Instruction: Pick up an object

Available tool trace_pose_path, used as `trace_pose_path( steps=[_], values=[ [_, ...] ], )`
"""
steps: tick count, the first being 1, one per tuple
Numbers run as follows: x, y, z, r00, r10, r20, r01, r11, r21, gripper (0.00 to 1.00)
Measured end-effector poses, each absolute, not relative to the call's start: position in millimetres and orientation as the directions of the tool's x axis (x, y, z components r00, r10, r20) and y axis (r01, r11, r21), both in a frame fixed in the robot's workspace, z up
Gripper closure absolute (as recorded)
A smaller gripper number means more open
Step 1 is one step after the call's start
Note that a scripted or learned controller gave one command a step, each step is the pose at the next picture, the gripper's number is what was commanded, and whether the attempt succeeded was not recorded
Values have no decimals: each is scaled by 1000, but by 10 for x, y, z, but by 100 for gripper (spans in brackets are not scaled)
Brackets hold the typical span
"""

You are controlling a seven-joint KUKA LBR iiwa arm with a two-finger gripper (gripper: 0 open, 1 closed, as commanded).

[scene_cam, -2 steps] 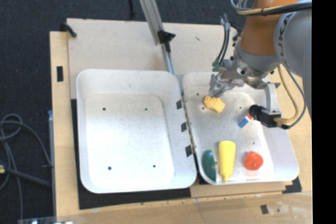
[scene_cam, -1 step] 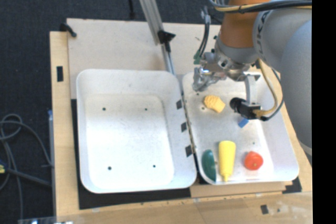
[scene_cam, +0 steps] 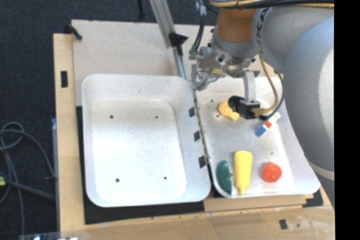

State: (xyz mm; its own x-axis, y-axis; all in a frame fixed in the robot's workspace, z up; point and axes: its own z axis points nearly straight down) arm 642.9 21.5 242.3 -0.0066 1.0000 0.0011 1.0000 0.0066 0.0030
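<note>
White plastic on both sides of the tabletop (scene_cam: 64, 121), and everything we could pick lies in the right bin (scene_cam: 287, 160). Along its near rim sit a dark green piece (scene_cam: 224, 175), a yellow bottle-shaped thing (scene_cam: 243, 170) just beside it, and a red ball (scene_cam: 271, 172) a little apart. Farther back lie a small pale yellow object (scene_cam: 226, 111) and a blue-and-white block (scene_cam: 262, 129). The arm (scene_cam: 247, 8) hangs over the far corner of that bin, its jaws close to the divider between the two bins; we cannot tell whether they are open or closed, and we see nothing held. We judge that no target is committed yet. To do this well we would choose something standing clear of its neighbours — the red ball or the block — centre over it, and come straight down. We would close only once the jaws straddle it, keeping well off the bin wall.
</note>
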Motion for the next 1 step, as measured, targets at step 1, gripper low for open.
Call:
trace_pose_path(
  steps=[1],
  values=[
    [6563,752,2528,-7,1000,1,1000,7,3,100]
  ],
)
